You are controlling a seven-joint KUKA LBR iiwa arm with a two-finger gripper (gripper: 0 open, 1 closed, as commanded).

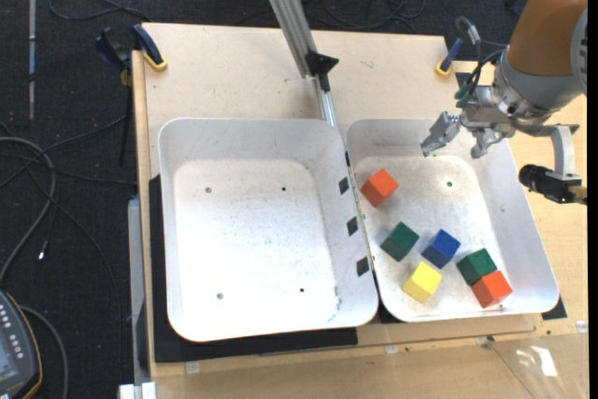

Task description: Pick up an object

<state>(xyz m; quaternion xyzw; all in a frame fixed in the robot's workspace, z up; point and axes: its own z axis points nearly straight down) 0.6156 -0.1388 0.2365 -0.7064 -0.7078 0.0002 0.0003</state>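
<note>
The gripper (pixel 460 137) hangs over the far rim of the right bin (pixel 528 229), at about one o'clock from the blocks, its two fingers spread apart and bare.

The likeliest failure is a miss or a nudge; the blocks lie crowded at the bin's five o'clock side, so a finger coming down on the blue cube (pixel 441 248) could strike the green cube (pixel 400 240) or the yellow cube (pixel 422 280) just beside it; the second green cube (pixel 476 263) seems to touch the red cube (pixel 492 288), though the view is too coarse to be sure.

The orange cube (pixel 378 187) sits apart at ten o'clock from the cluster, nearest the gripper and unobstructed; the bin wall and the divider beside it could foul a finger.

The left bin (pixel 177 154) lies at nine o'clock.
</note>
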